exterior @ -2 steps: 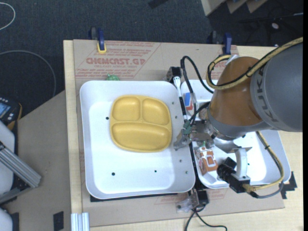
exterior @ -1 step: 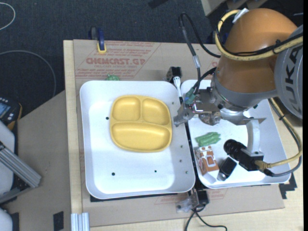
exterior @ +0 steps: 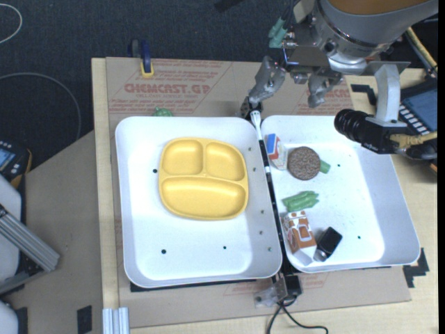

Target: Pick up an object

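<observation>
My gripper (exterior: 284,103) hangs above the back edge of the bins, near where they meet, with its two fingers (exterior: 263,88) spread apart and nothing between them. The right bin (exterior: 379,207) holds a brown round patty (exterior: 304,163), a small red, white and blue carton (exterior: 274,149), a green bean-like piece (exterior: 300,200), an orange and white box (exterior: 299,230) and a small black block (exterior: 328,242). All of these lie below and in front of the gripper, untouched. A yellow divided plate (exterior: 204,178) sits in the left bin (exterior: 139,207).
A black cylindrical device (exterior: 367,132) on a bracket reaches over the right bin's back right corner. A blue and yellow clamp (exterior: 145,58) stands on the cardboard behind the left bin. Cables and a tablet lie at the far right.
</observation>
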Controlling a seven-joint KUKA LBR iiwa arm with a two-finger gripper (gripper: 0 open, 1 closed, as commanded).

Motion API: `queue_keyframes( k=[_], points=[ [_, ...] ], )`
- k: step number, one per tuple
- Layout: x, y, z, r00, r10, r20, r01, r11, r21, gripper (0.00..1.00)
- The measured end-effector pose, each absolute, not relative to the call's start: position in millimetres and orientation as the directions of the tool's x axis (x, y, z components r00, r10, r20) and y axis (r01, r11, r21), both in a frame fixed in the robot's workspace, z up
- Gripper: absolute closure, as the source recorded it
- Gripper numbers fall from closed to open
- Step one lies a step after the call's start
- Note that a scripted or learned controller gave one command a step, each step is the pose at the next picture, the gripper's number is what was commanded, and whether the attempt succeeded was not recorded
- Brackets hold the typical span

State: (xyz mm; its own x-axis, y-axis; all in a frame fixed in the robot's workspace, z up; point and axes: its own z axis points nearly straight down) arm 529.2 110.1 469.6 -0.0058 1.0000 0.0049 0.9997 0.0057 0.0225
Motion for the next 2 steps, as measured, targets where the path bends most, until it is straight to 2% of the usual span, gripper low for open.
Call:
queue_keyframes(
  k=[1,2],
  points=[
    [526.9,108.7,470.7,-0.003,1.000,0.000,1.000,0.003,0.005,1.00],
    [477.2,74.2,485.6,0.003,1.000,0.001,1.000,-0.003,-0.001,1.00]
  ],
)
